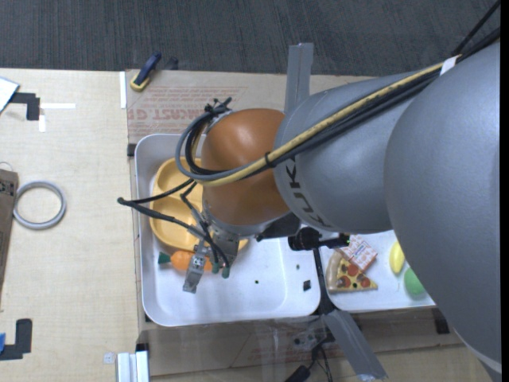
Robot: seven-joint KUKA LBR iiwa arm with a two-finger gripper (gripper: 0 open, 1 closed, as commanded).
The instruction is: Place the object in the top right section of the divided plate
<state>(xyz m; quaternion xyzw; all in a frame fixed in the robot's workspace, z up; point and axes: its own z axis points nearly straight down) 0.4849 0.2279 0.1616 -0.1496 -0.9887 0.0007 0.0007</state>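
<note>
Reaching in from the right, the arm (382, 165) hangs over the left bin (238, 301), its orange band hiding most of the yellow plate (169, 205). The gripper (199, 273) sits low at the plate's near edge, right by a small orange object (181, 259) with a green tip lying on the bin floor. Whether the jaws are released or clenched cannot be told. A toy pizza slice (350, 275) lies in the right bin (382, 301).

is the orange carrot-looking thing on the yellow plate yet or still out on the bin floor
Out. The orange toy lies on the white floor of the left bin, just below the rim of the yellow divided plate, beside the gripper.
</note>
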